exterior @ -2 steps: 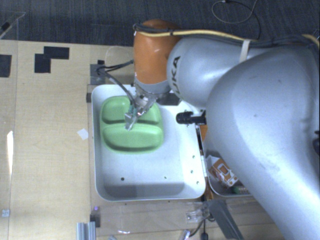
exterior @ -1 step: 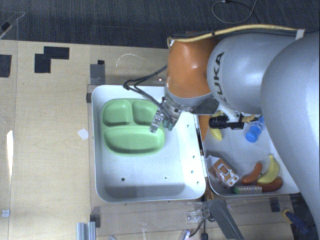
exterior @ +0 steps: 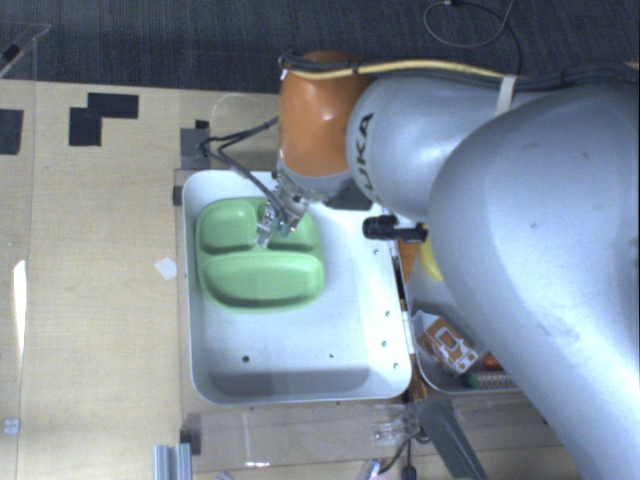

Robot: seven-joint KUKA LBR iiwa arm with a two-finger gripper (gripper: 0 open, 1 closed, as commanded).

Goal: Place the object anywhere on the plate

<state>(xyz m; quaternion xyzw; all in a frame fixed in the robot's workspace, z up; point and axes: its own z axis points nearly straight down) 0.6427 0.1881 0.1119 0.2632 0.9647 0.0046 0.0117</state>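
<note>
The plate (exterior: 258,258), green and divided into two compartments, lies in the left bin (exterior: 300,373), toward its 11 o'clock corner. The gripper (exterior: 272,224) hangs over the plate's upper compartment, at the plate's 1 o'clock. Finger opening cannot be determined, and no object is discernible between the fingers.

Judged step: placement over the plate. Next move calls for a release above the plate surface, then a straight lift.

Legible writing: "KUKA" on the arm (exterior: 480,188). The packaged items (exterior: 452,348) in the right bin, at 4 o'clock from the plate, carry unreadable print.
</note>
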